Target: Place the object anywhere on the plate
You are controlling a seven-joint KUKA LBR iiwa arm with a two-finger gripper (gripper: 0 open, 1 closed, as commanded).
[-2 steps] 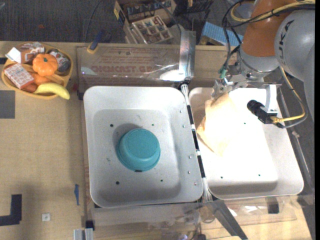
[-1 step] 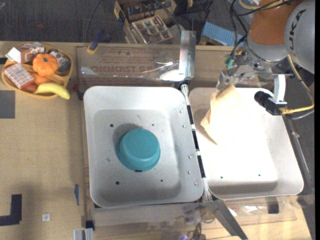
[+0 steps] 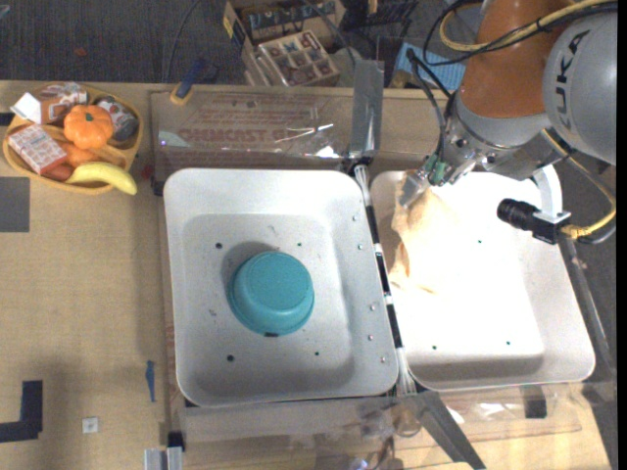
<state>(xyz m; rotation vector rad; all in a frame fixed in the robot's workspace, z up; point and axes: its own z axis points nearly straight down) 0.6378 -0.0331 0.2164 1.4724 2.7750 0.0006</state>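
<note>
A round teal plate [image 3: 272, 292] lies in the middle of the left white bin [image 3: 196, 204]. A pale peach, soft-looking object [image 3: 416, 243] stands tall along the left side of the right bin [image 3: 509, 311], next to the wall between the two bins. Its narrow top runs up into my gripper [image 3: 428, 174], which reaches in from the upper right and is shut on that top end. The object's lower part spreads out over the bin floor. It looks slightly blurred.
The grey arm with its orange band [image 3: 514, 37] fills the upper right. A black fitting [image 3: 524, 213] juts over the right bin's far right side. A bowl of toy fruit [image 3: 73, 140] sits on the bench at far left.
</note>
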